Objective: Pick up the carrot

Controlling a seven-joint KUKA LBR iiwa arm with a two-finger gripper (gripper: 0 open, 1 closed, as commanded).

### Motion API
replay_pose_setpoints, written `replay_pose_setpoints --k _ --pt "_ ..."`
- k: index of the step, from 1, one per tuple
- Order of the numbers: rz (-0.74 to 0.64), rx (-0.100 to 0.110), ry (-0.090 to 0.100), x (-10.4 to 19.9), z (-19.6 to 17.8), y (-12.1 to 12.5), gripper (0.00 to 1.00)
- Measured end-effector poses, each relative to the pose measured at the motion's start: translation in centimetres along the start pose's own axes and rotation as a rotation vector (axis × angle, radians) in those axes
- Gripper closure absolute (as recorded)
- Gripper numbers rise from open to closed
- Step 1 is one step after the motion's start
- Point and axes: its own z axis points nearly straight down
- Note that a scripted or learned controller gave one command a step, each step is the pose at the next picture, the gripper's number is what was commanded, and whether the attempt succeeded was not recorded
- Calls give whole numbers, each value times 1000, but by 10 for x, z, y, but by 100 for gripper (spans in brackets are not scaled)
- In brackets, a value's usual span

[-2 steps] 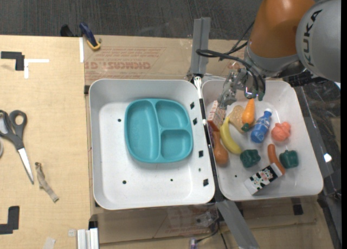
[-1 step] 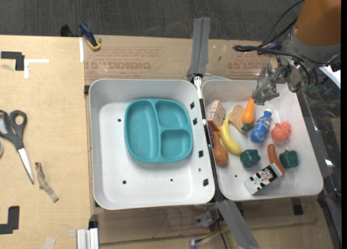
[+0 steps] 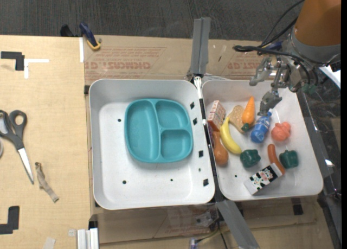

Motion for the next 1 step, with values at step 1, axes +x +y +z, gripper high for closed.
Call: replay_pose_setpoints --k 1 --pt "149 0 1 -25 103 -37 0"
